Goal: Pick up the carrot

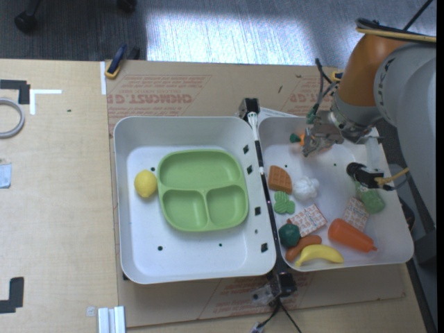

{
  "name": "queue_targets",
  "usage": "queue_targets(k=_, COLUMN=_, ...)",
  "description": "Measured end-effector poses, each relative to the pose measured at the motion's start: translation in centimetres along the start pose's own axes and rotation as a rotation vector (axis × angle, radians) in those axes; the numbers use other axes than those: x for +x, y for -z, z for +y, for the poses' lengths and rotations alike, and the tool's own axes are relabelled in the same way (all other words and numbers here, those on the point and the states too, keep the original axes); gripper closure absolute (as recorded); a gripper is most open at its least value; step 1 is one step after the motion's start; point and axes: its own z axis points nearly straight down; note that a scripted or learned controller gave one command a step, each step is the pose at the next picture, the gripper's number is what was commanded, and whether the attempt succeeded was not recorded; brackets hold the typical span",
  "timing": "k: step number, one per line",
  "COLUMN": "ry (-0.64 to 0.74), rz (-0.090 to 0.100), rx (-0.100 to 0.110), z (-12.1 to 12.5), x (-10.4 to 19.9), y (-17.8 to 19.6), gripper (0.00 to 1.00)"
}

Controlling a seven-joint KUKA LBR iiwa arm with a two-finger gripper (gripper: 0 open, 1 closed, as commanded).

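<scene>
Two white bins sit side by side on the tabletop. Left bin (125,207) holds a green divided plate (203,189) and a lemon (145,184) beside the plate's left edge. Right bin (388,252) holds the toy food: carrot (350,235) lies near the bin's front right corner, on its side, just right of a banana (320,254) at the front edge. A waffle-like orange piece (280,178) and a white clump (304,187) lie nearer the bin's left wall.

Arm's hand (318,141) hangs over the back of the right bin, well apart from the carrot. Cannot tell how far the hand is open; nothing seen in its grasp.

Progress: none visible. Carrot rests untouched on the bin floor. Remaining: travel to the front right corner, descend, grasp, lift.
</scene>
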Motion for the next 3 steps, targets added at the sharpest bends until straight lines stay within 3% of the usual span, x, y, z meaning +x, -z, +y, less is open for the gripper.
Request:
queue_targets(k=1, ry=0.000, rz=0.000, rx=-0.002, z=0.1, x=0.0, y=0.0, gripper=0.00)
queue_targets(k=2, ry=-0.608, rz=0.004, rx=-0.007, z=0.3, x=-4.5, y=-0.9, gripper=0.00)
queue_targets(k=3, ry=-0.276, rz=0.002, rx=-0.010, z=-3.6, x=-3.9, y=-0.9, gripper=0.00)
